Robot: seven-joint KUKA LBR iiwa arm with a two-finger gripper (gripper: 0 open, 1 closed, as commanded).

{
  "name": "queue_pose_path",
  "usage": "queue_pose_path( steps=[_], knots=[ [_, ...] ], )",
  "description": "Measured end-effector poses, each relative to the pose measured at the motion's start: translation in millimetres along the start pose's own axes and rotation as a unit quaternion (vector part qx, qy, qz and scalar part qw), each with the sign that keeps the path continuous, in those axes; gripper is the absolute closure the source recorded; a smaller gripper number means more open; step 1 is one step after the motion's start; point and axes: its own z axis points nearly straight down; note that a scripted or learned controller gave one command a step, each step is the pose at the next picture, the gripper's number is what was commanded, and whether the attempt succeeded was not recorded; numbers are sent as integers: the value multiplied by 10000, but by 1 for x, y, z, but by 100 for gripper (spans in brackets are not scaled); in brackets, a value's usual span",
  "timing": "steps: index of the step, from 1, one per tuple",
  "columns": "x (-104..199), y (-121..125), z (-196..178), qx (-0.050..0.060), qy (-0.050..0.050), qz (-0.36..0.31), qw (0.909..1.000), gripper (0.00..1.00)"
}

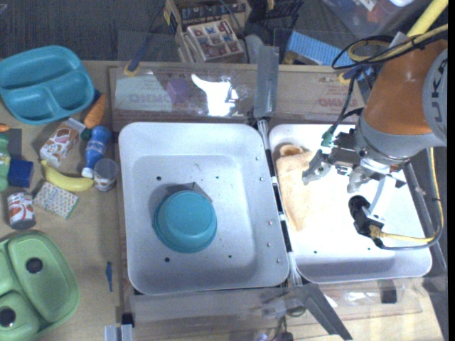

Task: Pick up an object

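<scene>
A teal bowl [185,221] lies upside down in the left white bin [142,148]. In the right white bin [398,261], a tan, cloth-like object [293,187] lies along the left wall, with a small brown round piece [288,150] at its far end. My gripper [332,177] hangs over the right bin, just right of the tan object. It is open, its fingertips [311,174] spread apart, and nothing shows between them.
A black connector on a yellow cable [364,219] dangles below the wrist over the right bin. Left of the bins lie a blue divided tray [44,82], a banana [65,178], small cans, boxes and a green tray [32,288]. Boxes and crates stand behind the bench.
</scene>
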Motion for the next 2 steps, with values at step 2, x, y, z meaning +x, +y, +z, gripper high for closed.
queue_pose_path(
  steps=[2],
  knots=[
    [-111, 87, 9, -21, -8, -624, 9980, 0]
  ],
)
